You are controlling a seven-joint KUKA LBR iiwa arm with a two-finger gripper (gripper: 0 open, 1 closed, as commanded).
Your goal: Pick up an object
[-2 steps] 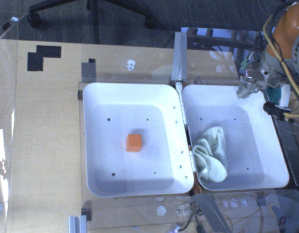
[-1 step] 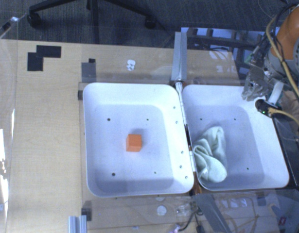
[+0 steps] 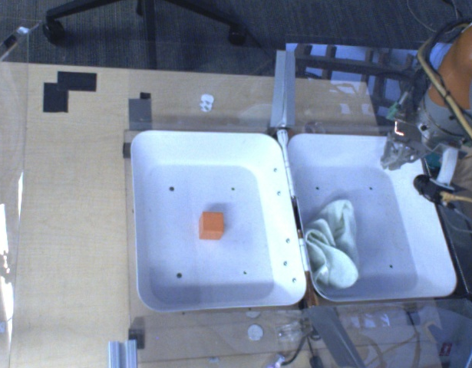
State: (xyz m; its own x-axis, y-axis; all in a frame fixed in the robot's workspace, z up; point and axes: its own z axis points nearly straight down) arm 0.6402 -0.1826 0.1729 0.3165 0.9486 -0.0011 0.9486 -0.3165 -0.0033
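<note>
An orange cube (image 3: 212,225) sits near the middle of the left bin (image 3: 159,167). A crumpled pale green-white cloth (image 3: 333,244) lies in the right bin (image 3: 404,228), against its left wall toward the front. My gripper (image 3: 397,156) hangs above the right bin's back right corner, well away from both objects. Nothing is visible between its fingers.
A metal divider (image 3: 282,98) runs between the bins at the back. The wooden bench (image 3: 67,205) stretches to the left with black tape marks (image 3: 67,89). Cables (image 3: 443,83) and the arm's orange band (image 3: 460,60) crowd the right edge. Chair legs (image 3: 143,6) stand on the floor behind.
</note>
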